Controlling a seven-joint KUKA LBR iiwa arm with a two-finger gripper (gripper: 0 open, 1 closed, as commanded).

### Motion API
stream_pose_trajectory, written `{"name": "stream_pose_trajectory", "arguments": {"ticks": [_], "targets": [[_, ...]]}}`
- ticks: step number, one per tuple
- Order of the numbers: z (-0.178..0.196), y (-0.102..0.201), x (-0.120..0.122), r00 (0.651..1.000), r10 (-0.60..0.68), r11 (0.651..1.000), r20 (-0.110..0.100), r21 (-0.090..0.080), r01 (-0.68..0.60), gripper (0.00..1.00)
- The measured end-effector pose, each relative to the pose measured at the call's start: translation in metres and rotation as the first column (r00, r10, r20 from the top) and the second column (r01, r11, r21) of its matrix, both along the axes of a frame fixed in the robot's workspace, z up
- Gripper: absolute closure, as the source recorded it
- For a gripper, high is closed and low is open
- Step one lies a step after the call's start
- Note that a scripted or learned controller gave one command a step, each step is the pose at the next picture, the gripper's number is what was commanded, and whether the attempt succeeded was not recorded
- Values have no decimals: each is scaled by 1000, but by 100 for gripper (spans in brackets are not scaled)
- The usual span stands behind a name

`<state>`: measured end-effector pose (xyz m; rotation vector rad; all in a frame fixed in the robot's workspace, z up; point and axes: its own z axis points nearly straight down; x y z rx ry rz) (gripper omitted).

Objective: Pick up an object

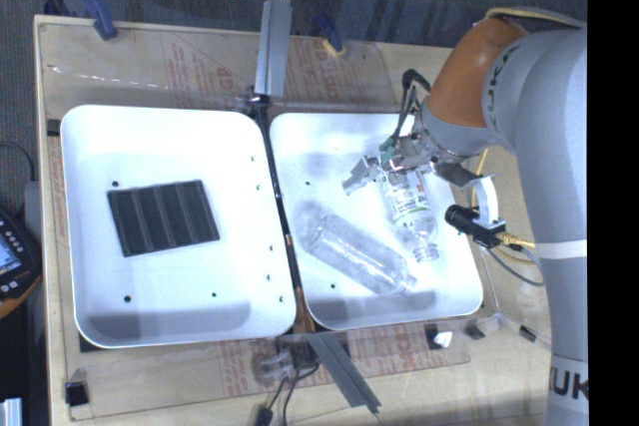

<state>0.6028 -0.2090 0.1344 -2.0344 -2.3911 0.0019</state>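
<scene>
My pincer (391, 162) hangs over the upper right part of the right bin (300, 140), right at the top end of a small labelled bottle (409, 208) that lies on the bin floor, pointing toward the lower right. Whether my pincer is apart or together I cannot tell from this angle. A larger clear bottle (354, 254) lies at a slant just to the left of and below it. In the left bin (80, 130) a dark ribbed slab (163, 216) rests flat. Both bins sit on the bench (150, 65).
</scene>
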Motion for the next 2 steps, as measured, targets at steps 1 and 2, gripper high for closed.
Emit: {"name": "stream_pose_trajectory", "arguments": {"ticks": [1,2], "targets": [[18,0,-34,1000,-9,1000,-1,0,9,0],[40,0,-39,1000,17,1000,3,-1,-17,0]]}}
